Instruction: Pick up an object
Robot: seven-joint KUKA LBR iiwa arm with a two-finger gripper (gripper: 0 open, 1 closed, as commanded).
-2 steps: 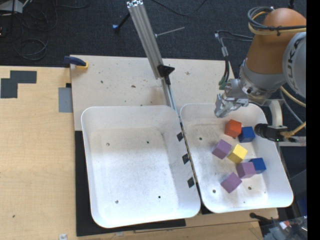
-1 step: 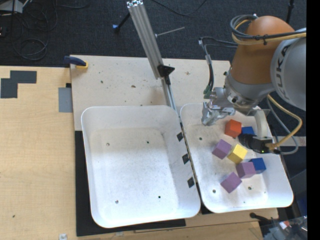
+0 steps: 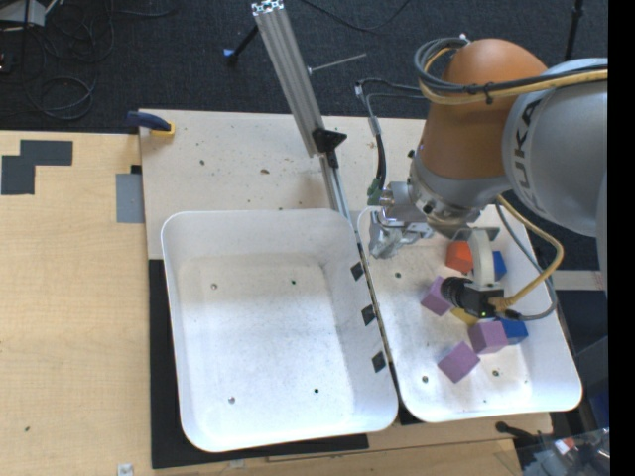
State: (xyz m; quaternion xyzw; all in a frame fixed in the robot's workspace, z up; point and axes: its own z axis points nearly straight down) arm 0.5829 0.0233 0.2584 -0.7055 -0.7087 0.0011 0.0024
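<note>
Gripper (image 3: pixel 385 238) over right bin (image 3: pixel 417 385) near the divider, finger state unclear — purple blocks (image 3: pixel 458 361), orange piece (image 3: pixel 458 256) nearby

Arm: the grey arm (image 3: pixel 556 137) comes in from the right side of the picture, high up.
Band: a big orange band (image 3: pixel 486 72) sits on top, above the wrist.
Wrist: it points down and a bit left.
Gripper: the small metal gripper (image 3: pixel 385 238) hangs near the middle, right of center.
</note>
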